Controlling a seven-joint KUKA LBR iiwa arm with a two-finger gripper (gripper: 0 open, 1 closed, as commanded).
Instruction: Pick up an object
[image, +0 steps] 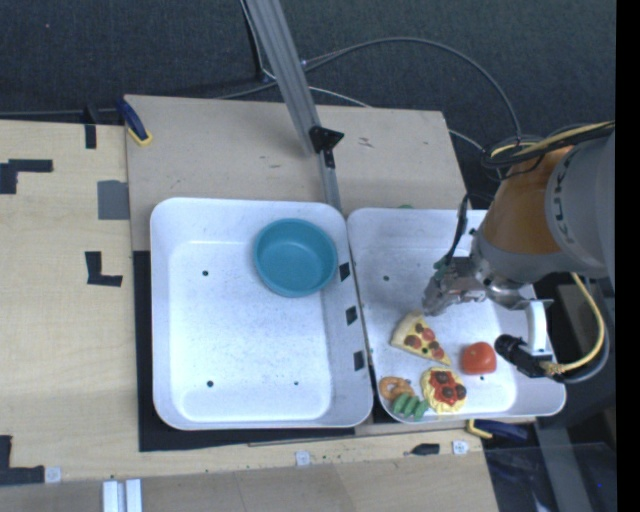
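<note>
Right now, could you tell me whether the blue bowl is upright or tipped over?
Upright. The blue bowl sits in the left bin with its round rim facing up and its inside visible, showing nothing in it.

Open floor in both bins — clutter only at the right bin's near edge

The left bin (190, 330) is bare white floor apart from a blue bowl (295, 257) near its far right corner. In the right bin (390, 250) the far half lies open; the arm (540, 220) crosses in from the right with the gripper (445, 293) low over the middle. Along the near side sit a pizza slice (418, 338), a tomato (478, 357), a small round pizza (443, 389) and a pretzel (394, 386) beside a green piece (407, 405) — narrow gaps between them.
</note>
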